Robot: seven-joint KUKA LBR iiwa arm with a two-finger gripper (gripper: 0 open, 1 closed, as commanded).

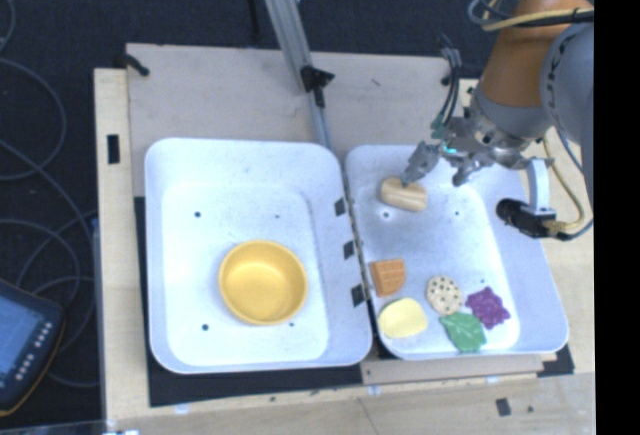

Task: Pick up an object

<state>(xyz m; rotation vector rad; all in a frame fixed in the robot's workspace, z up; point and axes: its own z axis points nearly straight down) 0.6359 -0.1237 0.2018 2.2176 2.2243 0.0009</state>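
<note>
Grey arm: the KUKA arm with its orange band reaches in from the right; its two-finger gripper (442, 163) hangs over the far end of the right bin.
Fingers: spread apart, nothing between them; the left fingertip (417, 166) sits just above the roll.
Tan roll: a small tan, bread-like oval object (402, 194) lies on the floor of the shallow white right bin (520, 253), near its far left corner.
Near end of right bin: an orange cube-like block (388, 276), a pale yellow rounded piece (402, 319), a speckled round cookie-like disc (443, 294), a green crinkled piece (463, 331) and a purple bunch-shaped piece (487, 306), close together.
Left bin: the shallow white left bin (180, 173) holds a yellow round bowl (262, 281), upright.
Bench: pale wooden bench (200, 83) under both bins.
Writing: no brand or label can be read.
</note>
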